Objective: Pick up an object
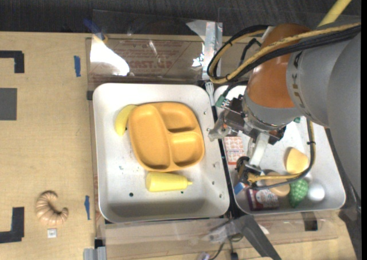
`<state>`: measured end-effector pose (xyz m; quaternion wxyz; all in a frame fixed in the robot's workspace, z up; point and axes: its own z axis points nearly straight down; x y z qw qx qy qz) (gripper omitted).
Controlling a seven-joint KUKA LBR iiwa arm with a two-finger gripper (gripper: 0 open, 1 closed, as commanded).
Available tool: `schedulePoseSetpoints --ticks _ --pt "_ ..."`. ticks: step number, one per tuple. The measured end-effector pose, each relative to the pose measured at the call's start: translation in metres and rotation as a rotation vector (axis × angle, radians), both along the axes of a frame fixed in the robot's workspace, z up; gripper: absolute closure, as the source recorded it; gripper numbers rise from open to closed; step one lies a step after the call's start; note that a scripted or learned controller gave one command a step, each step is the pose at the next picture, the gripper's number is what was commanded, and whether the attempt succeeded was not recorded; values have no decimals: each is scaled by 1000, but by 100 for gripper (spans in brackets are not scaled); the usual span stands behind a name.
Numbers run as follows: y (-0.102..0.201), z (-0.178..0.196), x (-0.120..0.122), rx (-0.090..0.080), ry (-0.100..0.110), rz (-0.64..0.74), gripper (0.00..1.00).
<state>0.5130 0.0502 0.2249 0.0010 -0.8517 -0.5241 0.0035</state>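
My gripper hangs over the left edge of the right bin, close to the wall between the two bins. Under and beside it lies a small card with red print. Lower in that bin sit a pale yellow wedge, a green bumpy object, a white ball and a red-labelled packet. In the left bin an orange divided plate rests partly over a yellow banana, with a yellow squeeze bottle just below the plate.
The grey arm with its orange band and looping cables covers the upper part of the right bin. A tan curled toy lies on the cardboard bench at the far left. Clear plastic sheeting lies behind the left bin.
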Motion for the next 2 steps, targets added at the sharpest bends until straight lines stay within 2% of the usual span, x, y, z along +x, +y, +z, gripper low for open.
schedulePoseSetpoints --ticks 1,2 --pt "-52 39 -4 1 -3 183 0" --pt "-114 -14 -36 4 5 284 0"
